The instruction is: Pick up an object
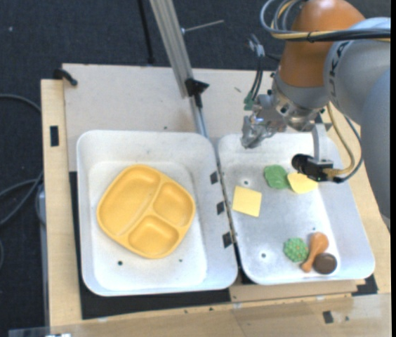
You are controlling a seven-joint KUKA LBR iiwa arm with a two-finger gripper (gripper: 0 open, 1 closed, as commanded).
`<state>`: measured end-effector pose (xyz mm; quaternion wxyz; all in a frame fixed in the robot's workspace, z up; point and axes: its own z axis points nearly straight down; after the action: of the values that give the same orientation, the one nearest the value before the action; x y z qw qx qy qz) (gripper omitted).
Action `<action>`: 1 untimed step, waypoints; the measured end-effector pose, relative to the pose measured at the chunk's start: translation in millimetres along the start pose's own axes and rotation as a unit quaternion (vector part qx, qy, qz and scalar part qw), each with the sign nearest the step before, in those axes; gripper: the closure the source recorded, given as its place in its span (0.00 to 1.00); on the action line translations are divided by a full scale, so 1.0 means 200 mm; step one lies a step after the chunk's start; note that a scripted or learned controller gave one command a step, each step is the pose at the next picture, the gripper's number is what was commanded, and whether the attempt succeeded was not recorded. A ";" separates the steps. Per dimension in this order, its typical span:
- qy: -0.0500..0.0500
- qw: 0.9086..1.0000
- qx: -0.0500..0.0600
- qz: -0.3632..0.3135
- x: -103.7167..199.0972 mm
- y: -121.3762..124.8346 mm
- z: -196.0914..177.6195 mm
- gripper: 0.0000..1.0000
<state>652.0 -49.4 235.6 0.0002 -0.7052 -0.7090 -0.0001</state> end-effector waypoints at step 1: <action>0.001 1.000 0.000 -0.001 0.29 -0.04 -0.06 1.00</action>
<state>644.3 8.7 247.1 0.0006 -0.7044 -0.7098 -0.0008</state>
